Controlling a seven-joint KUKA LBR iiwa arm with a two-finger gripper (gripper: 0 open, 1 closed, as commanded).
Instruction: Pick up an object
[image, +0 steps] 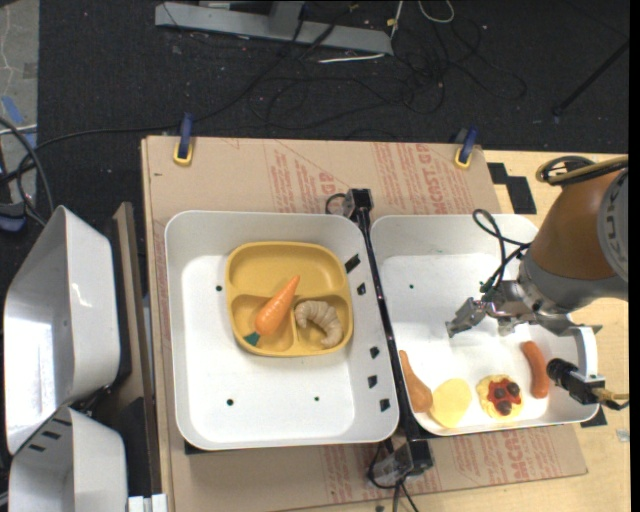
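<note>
- The bench top (300, 180) is a brown board printed with faded red lettering, reversed and slanted and not readable; two yellow-handled clamps (183, 152) hold its far edge, well beyond the pincer.
- Around the board lies a dark floor strewn with black cables (300, 90), and a grey flat unit (275, 25) sits at the far side.
- The pincer (468, 317) hangs low over the right bin (430, 240), reaching in from the orange-banded arm (585, 240); whether its fingers are spread or closed cannot be told.
- On the near side of the pincer, along the right bin's front wall, lie an orange drumstick-shaped piece (415, 383), a pale yellow disc (451, 401), a small round pastry with red and dark topping (500, 395), and a red sausage (537, 368), all apart from the pincer.
- Well to the left of the pincer, in the left bin (200, 400), a yellow divided plate (285, 262) carries a carrot (277, 306) and a pale curled shrimp (320, 319).
</note>
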